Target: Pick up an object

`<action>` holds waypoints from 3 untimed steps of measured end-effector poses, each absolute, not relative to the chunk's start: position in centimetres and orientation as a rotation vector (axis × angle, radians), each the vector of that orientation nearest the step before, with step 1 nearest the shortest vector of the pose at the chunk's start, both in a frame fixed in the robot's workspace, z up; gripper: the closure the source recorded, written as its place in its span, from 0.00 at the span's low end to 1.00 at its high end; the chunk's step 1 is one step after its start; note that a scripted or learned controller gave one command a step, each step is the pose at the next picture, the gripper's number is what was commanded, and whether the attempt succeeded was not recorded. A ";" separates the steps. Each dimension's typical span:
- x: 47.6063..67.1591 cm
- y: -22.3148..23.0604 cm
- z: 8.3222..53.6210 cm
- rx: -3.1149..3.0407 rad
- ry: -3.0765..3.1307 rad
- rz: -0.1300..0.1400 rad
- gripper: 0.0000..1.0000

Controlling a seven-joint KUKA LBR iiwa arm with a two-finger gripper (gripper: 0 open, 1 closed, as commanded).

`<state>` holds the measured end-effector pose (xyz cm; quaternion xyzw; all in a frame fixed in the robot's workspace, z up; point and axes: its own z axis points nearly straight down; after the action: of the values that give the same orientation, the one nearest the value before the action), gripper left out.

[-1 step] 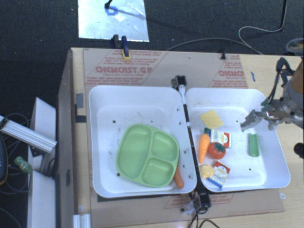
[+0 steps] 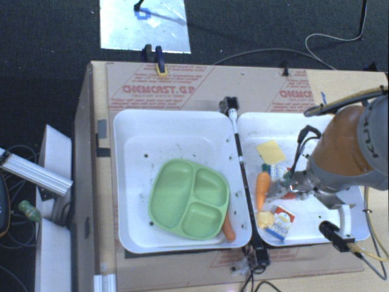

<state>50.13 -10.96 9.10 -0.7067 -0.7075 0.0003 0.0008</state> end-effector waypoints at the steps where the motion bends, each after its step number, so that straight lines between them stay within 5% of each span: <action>1: 63.0 -10.3 8.5 -2.219 -2.227 -0.003 0.00; 2: 63.1 -10.4 9.6 -2.218 -2.231 -0.005 1.00; 3: 63.1 -10.4 9.6 -2.217 -2.232 -0.005 0.00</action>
<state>63.10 -10.36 9.57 -0.7048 -0.7094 -0.0015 -0.0022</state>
